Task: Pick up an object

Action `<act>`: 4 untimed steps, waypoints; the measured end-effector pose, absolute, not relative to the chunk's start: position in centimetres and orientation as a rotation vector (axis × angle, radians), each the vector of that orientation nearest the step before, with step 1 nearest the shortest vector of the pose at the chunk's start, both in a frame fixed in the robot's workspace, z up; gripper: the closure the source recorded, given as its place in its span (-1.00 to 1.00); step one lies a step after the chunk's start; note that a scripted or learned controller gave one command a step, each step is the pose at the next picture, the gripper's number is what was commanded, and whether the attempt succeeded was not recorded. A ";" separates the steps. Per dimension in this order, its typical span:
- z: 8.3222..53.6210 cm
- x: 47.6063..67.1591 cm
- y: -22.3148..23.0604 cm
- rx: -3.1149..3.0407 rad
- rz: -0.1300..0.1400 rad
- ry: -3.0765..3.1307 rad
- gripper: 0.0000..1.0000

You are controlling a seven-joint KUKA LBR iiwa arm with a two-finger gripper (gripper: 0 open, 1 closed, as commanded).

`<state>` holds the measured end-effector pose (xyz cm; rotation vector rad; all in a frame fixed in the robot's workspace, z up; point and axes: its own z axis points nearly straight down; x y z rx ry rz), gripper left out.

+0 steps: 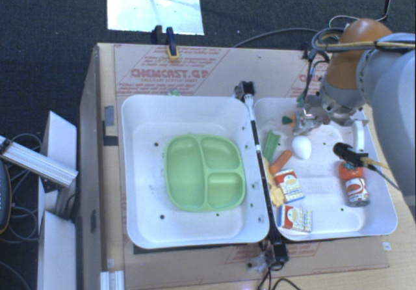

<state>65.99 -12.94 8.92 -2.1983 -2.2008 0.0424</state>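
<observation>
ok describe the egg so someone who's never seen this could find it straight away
Look in the right-hand white bin, in its upper half. The egg lies beside the carrot. It is the one plain white, smooth oval there; its neighbours are coloured or printed.

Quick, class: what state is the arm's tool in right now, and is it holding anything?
Tool: cannot be told; it hangs over the right bin, above the white egg, with nothing seen in its grip.

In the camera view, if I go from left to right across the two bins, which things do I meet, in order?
green divided plate → green stick-shaped item → white egg → gripper → red bottle
</observation>
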 end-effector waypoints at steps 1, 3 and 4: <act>8.9 66.0 -12.9 -2.198 0.041 -2.203 -1.00; 8.1 66.5 -18.8 -2.203 0.014 -2.208 -1.00; 9.0 66.3 -18.9 -2.195 0.026 -2.206 1.00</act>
